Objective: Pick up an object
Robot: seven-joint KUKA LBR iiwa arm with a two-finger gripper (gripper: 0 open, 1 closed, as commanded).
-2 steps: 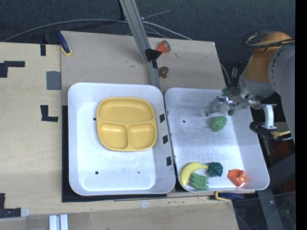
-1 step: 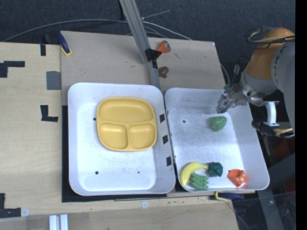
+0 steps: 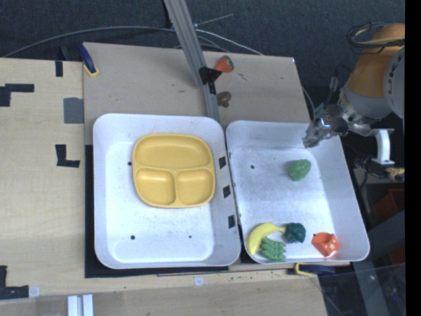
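Note:
The right bin [image 3: 263, 147] holds a light green lump [image 3: 298, 170] near its middle. Along its front edge lie a yellow banana [image 3: 260, 232], a green bumpy piece [image 3: 273, 249], a dark teal piece [image 3: 295, 232] and an orange-red piece [image 3: 325, 243]. My gripper [image 3: 314, 135] hangs over the bin's back right corner, above and behind the light green lump and apart from it. Nothing shows between its fingers.
A yellow three-compartment plate [image 3: 174, 170] sits in the left bin [image 3: 112, 196]. A grey pole [image 3: 191, 41] slants up from the bench behind the bins, with an orange clamp [image 3: 224, 63] beside it. The arm's orange band [image 3: 371, 68] is at the far right.

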